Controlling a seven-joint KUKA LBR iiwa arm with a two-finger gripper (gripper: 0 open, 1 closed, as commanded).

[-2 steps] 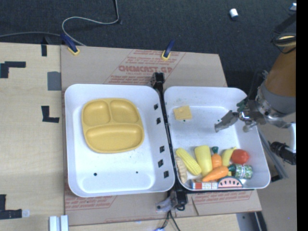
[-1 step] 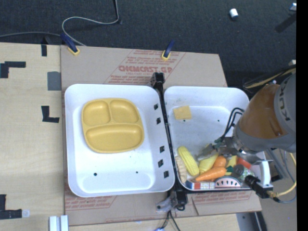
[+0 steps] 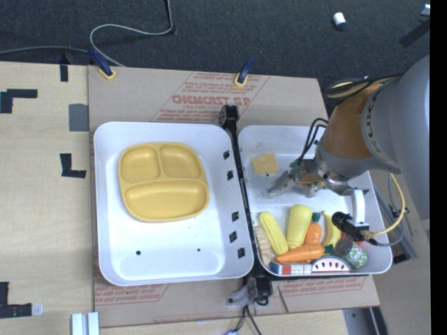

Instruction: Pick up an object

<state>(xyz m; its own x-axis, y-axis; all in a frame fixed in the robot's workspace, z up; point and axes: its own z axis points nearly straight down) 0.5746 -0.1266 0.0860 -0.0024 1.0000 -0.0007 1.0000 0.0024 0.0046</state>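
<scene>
**Gripper hovering low over the right bin, toys lying close by**

The gripper [image 3: 283, 184] is reaching in over the bare upper floor of the right bin [image 3: 279, 132], with the grey arm [image 3: 363, 135] and its orange band trailing away behind it toward the view's right. It is not possible to tell whether the gripper is open or closed, and nothing is showing in its grasp.

Just beyond the gripper's tip, up and to the view's left of it, a pale yellow square piece [image 3: 265, 163] is lying flat on the bin floor, near the tool but apart from it.

Below the gripper, toward the near edge of the view, a heap of toy food is crowding the bin's lower end. A yellow corn cob [image 3: 274, 232] is lying closest under the tip, slanting. A fat yellow piece [image 3: 299, 223] is sitting just beside the cob, straight below the tool's body. A long orange carrot [image 3: 300, 254] is lying across the foot of both. A watermelon slice [image 3: 327, 265] is resting against the bin's near wall, farthest from the gripper.

Well away on the gripper's far side, past the divide between the bins, the left bin [image 3: 167, 260] is carrying a yellow divided plate [image 3: 164, 181]. Both bins are sitting on a cardboard sheet [image 3: 202, 96].
</scene>
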